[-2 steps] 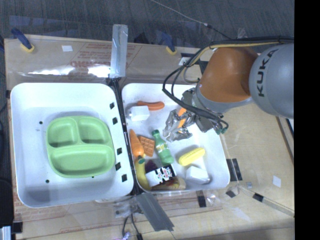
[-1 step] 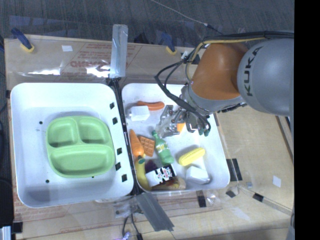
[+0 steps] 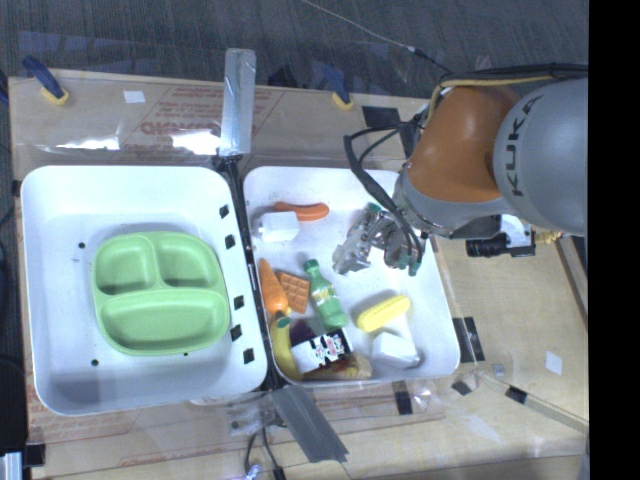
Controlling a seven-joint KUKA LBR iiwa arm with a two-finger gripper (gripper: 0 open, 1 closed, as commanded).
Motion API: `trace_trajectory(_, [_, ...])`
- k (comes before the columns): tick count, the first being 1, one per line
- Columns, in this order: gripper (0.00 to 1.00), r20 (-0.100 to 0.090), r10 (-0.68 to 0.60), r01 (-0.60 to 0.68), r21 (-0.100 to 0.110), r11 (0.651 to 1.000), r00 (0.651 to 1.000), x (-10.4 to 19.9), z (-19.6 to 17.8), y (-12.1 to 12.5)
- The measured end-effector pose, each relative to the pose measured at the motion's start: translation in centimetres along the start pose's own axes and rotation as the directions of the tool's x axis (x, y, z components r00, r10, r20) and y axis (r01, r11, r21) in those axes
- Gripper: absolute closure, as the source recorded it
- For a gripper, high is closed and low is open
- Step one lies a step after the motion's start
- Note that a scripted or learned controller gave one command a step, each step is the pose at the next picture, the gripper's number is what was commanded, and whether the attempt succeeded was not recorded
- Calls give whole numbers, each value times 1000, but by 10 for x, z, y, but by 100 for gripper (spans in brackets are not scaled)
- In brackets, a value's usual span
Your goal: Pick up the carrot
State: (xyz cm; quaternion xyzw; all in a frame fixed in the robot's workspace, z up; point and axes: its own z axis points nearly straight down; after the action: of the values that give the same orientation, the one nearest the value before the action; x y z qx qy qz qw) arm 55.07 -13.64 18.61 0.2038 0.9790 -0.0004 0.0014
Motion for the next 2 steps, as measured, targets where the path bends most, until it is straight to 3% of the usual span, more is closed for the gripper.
trace_trajectory(1, [0,-1,-1,1,0,1000,1000,0,0,1])
trace_trajectory(2, [0,-4,104,-104,1,995,995,-57,96,-10])
